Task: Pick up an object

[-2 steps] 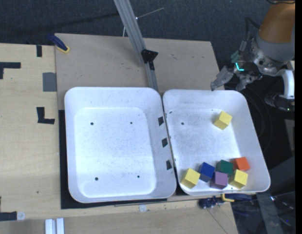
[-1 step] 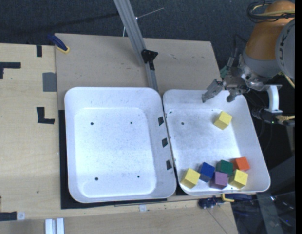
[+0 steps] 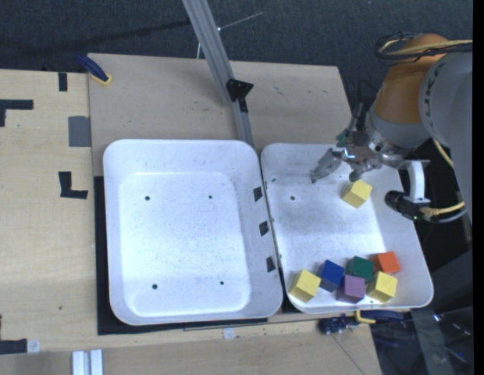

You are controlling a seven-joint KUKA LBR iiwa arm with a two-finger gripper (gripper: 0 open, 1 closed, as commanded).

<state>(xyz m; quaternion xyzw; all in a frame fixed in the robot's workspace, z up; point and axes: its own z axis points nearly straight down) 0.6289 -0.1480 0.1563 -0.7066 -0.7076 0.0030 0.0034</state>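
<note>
Gripper poised beside a lone yellow block

Gripper (image 3: pixel 345 165) of the grey arm hangs over the far part of the right white bin (image 3: pixel 304 233), its two fingers spread apart and pinching nothing. A small yellow cube (image 3: pixel 357 194) lies just beside it, toward the near right, apart from the fingertips. Open bin floor surrounds that cube on every side, so closing room looks ample. Well apart, along the near rim, a cluster of coloured blocks (image 3: pixel 347 278) sits crowded together. The left white bin (image 3: pixel 179 233) lies beyond the dividing rims.
</note>
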